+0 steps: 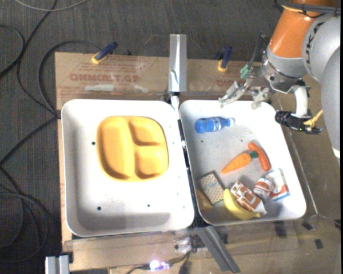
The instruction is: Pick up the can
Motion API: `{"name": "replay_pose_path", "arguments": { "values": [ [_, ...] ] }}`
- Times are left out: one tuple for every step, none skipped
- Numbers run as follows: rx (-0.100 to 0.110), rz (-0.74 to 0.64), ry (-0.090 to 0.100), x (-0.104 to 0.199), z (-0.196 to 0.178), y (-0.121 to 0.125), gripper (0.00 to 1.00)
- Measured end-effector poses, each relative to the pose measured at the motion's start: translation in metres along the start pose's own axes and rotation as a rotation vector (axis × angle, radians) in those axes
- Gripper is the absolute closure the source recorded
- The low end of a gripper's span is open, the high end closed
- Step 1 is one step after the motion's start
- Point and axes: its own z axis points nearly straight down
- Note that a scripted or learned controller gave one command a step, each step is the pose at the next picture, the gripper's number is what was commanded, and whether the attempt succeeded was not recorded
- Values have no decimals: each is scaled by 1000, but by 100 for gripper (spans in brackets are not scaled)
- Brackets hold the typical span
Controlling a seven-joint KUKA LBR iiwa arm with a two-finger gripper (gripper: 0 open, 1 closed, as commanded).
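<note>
Can (264,186) lies on its side in the right bin's (286,147) near corner, beside a carton (280,184). Gripper (244,96) hovers over the bin's far rim, jaws spread, holding nothing. Approach stage; next, reach across and descend.

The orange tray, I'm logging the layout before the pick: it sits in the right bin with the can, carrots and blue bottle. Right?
Not quite. The orange tray sits in the left bin. The can, carrots and blue bottle are in the right bin, as the camera view shows.
</note>
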Motion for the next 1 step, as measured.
{"name": "replay_pose_path", "arguments": {
  "values": [
    [3, 360, -1, -2, 115, -88, 0]
  ]
}}
